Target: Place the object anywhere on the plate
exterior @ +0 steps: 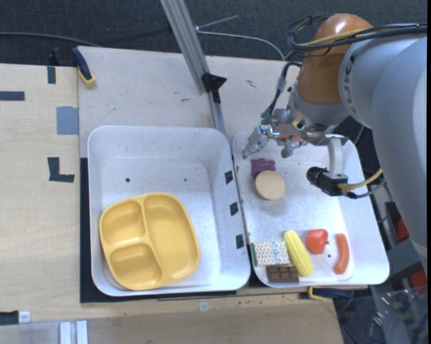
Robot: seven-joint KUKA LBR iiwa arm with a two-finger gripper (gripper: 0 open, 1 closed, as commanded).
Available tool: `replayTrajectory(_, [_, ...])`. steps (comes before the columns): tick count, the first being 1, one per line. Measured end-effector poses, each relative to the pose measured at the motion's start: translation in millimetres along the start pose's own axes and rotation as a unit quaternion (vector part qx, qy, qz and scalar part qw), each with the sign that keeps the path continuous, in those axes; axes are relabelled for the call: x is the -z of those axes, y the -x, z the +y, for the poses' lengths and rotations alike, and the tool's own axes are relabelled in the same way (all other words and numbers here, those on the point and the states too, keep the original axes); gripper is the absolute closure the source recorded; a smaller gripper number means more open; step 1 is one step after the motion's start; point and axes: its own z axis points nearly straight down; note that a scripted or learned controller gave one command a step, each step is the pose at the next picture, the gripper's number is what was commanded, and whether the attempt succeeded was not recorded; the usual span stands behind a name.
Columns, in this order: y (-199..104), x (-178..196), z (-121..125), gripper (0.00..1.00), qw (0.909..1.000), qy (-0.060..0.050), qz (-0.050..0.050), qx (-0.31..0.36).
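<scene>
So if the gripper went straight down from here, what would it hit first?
Probably the purple item just below the gripper, with the round tan piece next to it; depth is unclear from this slanted view.

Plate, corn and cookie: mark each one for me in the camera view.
plate [149, 241]: camera view, on the ridge where its three compartments meet.
corn [298, 252]: camera view, middle of the yellow cob.
cookie [270, 186]: camera view, centre of the round tan top.
</scene>
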Motion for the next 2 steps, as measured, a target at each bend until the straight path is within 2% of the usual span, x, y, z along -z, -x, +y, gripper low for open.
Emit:
replayTrajectory(1, [-54.3,-5.0,-67.7,0.0,1.0,-0.007,0.001,0.0])
replayTrajectory(2, [-39.7,-0.2,-73.0,0.0,1.0,-0.006,0.0,-0.002])
